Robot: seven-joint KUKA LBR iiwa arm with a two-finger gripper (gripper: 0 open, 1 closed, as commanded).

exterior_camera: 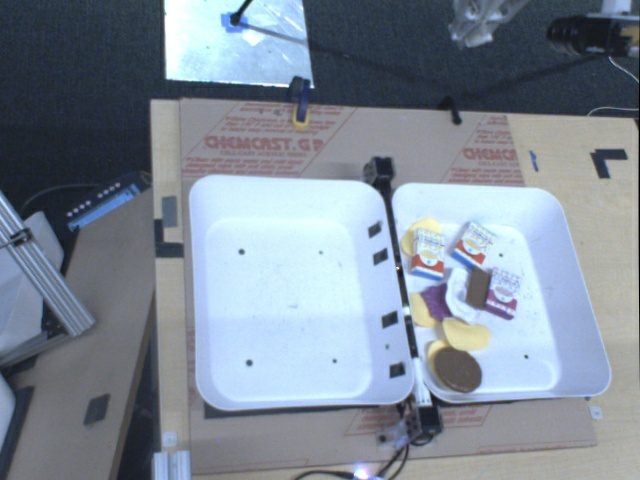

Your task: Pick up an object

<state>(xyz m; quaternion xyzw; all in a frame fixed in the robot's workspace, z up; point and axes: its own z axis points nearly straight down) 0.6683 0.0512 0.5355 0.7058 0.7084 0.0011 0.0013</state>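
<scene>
Tool point(478, 20) high beyond right bin point(570, 268), blurred; finger state cannot be told.

"CHEMCAST GP" in red on brown board point(262, 140), left & right of bins. Right copy upside down. Packet point(476, 243) print too small to read.

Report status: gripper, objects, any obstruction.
Gripper high above the bench's far edge, blurred, nothing visibly held. Objects clustered at right bin's left side: small cartons, brown disc. Nothing over the pile.
</scene>
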